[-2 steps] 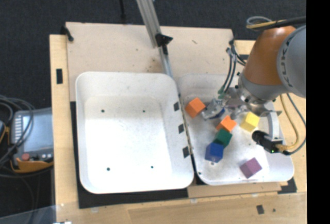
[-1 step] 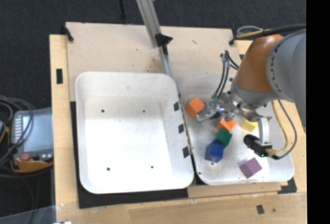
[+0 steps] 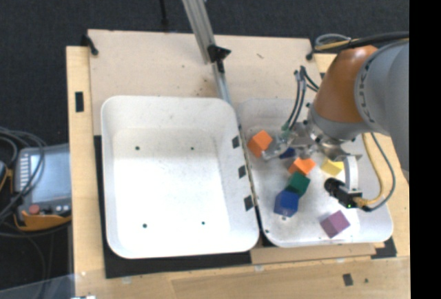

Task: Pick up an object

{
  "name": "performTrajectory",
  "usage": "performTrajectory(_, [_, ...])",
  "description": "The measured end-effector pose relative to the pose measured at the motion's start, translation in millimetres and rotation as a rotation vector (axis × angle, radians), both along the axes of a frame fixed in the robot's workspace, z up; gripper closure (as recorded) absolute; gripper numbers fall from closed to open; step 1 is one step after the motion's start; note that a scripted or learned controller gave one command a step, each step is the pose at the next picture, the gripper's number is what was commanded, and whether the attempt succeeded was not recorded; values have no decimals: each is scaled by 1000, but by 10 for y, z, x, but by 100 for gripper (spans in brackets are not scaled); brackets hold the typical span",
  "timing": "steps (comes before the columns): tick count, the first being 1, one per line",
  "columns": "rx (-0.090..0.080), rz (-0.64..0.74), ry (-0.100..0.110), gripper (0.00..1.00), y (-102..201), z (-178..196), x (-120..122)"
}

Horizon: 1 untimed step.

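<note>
My gripper (image 3: pixel 292 148) hangs low over the right bin (image 3: pixel 308 233), under the orange-banded wrist. An orange cube (image 3: pixel 260 142) lies just to its left, close to the bin's left wall. A smaller orange block (image 3: pixel 302 167) sits right below the gripper, with a green block (image 3: pixel 298 183) and a blue cube (image 3: pixel 286 203) in a row beneath it. A yellow block (image 3: pixel 333 167) rests to the right, partly under the arm. A purple cube (image 3: pixel 335 223) lies alone near the bin's front right corner. A small dark blue piece shows at the gripper's tip, too hidden to identify.
The left bin (image 3: pixel 110 115) stands beside the right one, their walls touching. A slanted metal rail (image 3: pixel 196 12) runs from the top down to the bins' junction. Cables (image 3: pixel 358 200) trail from the wrist over the right bin's right side.
</note>
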<state>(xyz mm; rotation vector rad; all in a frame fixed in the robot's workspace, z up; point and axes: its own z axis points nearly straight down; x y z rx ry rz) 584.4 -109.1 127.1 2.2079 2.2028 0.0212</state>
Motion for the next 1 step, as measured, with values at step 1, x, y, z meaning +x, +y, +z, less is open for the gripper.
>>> performTrajectory(1, [-3, -9, -2, 100, -28, 86, 1])
